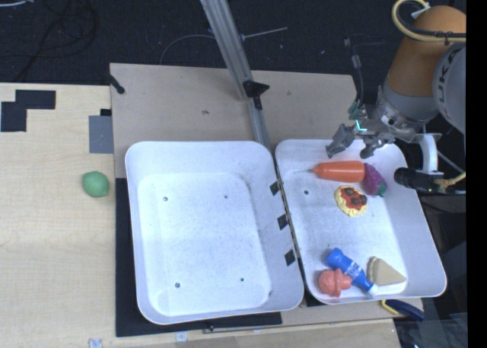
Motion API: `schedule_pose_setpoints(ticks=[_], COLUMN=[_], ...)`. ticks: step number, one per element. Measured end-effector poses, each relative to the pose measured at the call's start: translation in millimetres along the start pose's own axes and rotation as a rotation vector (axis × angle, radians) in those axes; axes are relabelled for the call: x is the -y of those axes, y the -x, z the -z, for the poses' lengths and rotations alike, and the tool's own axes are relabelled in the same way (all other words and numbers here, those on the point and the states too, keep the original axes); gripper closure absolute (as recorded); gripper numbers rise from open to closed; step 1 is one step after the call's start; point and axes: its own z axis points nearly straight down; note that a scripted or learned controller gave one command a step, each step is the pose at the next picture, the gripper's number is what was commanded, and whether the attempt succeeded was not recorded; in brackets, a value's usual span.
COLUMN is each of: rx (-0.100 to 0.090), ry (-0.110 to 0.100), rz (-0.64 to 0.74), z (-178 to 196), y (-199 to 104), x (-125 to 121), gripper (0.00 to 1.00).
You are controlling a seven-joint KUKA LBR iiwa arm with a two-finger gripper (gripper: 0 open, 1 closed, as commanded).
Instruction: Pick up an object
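Orange carrot [340,170] is being hovered over by the gripper [355,143] in the right bin [415,221]; its fingers are being held spread, nothing between them.

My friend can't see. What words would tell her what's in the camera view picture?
A grey and orange robot arm holds its open gripper over the far end of the right white bin, just above an orange carrot. That bin also holds a purple toy, a yellow and red toy, a blue toy, a pink toy and a tan wedge. A green ball sits on the bench left of the left bin.
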Motion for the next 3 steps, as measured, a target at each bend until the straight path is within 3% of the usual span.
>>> schedule_pose_setpoints(ticks=[1,3], rx=[0.000,-0.001], ry=[0.000,-0.006], rz=[0.000,-0.001], z=[0,-109], y=[0,-1], x=[0,17], gripper=[0.00,0.00])
